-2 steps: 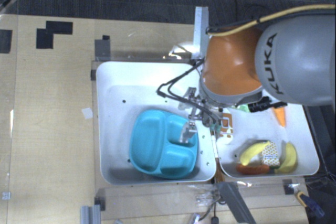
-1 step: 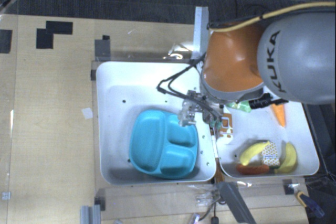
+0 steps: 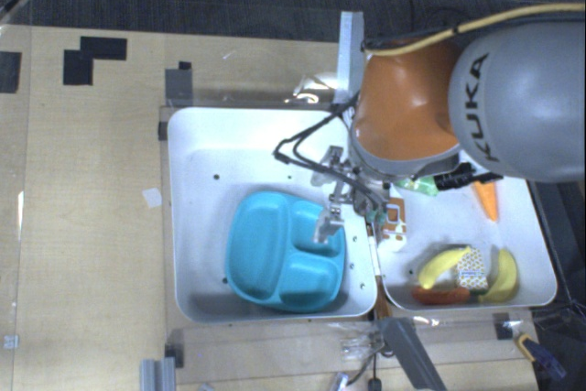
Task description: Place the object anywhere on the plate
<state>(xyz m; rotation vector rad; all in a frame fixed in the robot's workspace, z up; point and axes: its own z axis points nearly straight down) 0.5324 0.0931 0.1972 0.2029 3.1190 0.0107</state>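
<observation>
Plate [image 3: 275,256], blue with sections, lies in the left bin [image 3: 197,151], toward its near right corner, with bare white floor to its left and far side. The gripper [image 3: 328,229] hangs over the plate's right edge; I cannot tell whether it grips anything. The arm [image 3: 458,96] hides the right bin's [image 3: 540,284] far part. Bananas [image 3: 444,263] lie in that bin's near part.

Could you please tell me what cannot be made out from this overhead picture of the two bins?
- Two-finger gripper above the blue divided plastic plate: too small and blurred to tell whether it holds anything.
- Right white bin: its far part is covered by the grey and orange arm.
- Orange carrot-like piece: upper end hidden by the arm.
</observation>
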